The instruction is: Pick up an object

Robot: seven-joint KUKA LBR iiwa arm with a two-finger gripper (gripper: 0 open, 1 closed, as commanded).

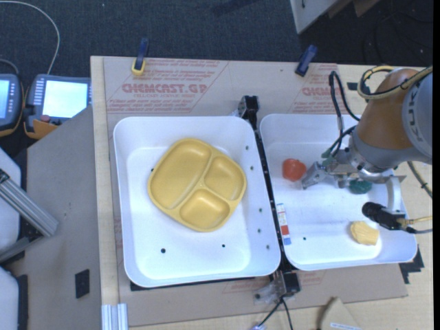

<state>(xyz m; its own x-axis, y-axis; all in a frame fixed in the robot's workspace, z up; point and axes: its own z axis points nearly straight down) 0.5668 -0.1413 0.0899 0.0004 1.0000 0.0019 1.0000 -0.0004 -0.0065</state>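
A small red object [294,169], rounded and lumpy, lies in the right bin [309,246] near its left wall, toward the far edge. The tool [317,174] sits just right of it, its grey fingers pointing at it, seemingly a little apart; whether they touch or grip it I cannot tell. A yellow chunk [364,233] lies near the bin's front right corner, and a green item [361,183] shows partly under the wrist. In the left bin [137,246] a yellow divided plate [197,183] rests near the middle. Red print on the counter's [110,184] far edge reads "CHEMCAST GP".
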